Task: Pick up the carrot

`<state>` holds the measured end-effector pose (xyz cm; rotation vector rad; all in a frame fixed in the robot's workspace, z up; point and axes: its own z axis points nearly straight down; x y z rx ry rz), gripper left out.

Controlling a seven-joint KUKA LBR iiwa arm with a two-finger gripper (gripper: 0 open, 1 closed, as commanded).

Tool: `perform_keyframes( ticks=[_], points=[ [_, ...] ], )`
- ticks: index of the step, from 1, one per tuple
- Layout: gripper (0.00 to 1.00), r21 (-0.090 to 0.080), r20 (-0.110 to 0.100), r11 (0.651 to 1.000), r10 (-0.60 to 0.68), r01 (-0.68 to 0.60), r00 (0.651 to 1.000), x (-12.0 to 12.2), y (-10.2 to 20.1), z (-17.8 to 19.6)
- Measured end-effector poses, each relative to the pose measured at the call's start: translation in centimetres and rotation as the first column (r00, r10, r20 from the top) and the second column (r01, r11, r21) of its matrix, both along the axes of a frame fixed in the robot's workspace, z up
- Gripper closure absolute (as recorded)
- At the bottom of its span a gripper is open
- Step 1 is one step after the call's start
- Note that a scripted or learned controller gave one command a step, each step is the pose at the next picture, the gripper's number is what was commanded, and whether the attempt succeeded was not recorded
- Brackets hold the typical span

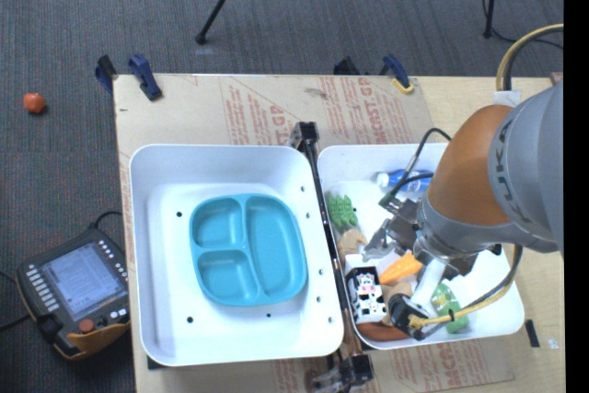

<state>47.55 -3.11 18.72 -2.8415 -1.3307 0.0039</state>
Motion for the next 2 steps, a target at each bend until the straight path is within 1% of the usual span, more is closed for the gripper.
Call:
perform_keyframes(
  ticks=[1, 2],
  points=[
    [0.0, -0.001, 0.0, 0.996, -0.091, 0.091, 0.996, 0.0, -0.9, 0.0],
    [0.0, 0.0, -0.001, 0.992, 0.127, -0.127, 0.992, 0.0, 3.2, 0.0]
  ],
)
